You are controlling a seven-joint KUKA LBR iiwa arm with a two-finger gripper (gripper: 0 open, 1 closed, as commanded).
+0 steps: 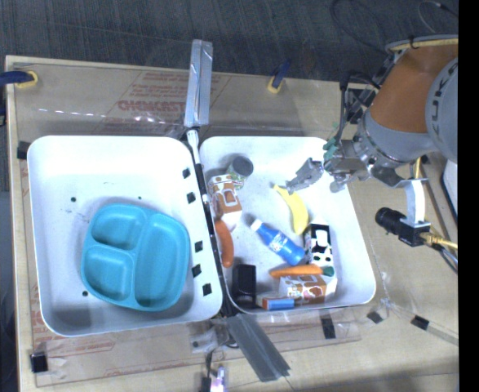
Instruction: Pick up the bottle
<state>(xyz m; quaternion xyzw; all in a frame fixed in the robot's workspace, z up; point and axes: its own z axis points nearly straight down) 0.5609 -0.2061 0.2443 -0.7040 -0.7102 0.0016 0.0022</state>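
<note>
The bottle (277,242) is blue with a white cap and lies on its side in the middle of the right bin (355,219), cap toward the upper left. My gripper (321,180) hovers over the bin's upper right part, above and to the right of the bottle and just past the top of a yellow banana (295,209). Its two grey fingers (304,173) stand apart, open, with nothing between them. The bottle lies apart from the gripper, touching nothing of it.
Around the bottle lie a cow-patterned box (321,248), an orange carrot (296,271), a juice carton (313,288), a black block (244,280), an orange sausage (224,243), a brown carton (225,193) and a grey can (241,167). The left bin (51,178) holds a blue divided tray (137,256).
</note>
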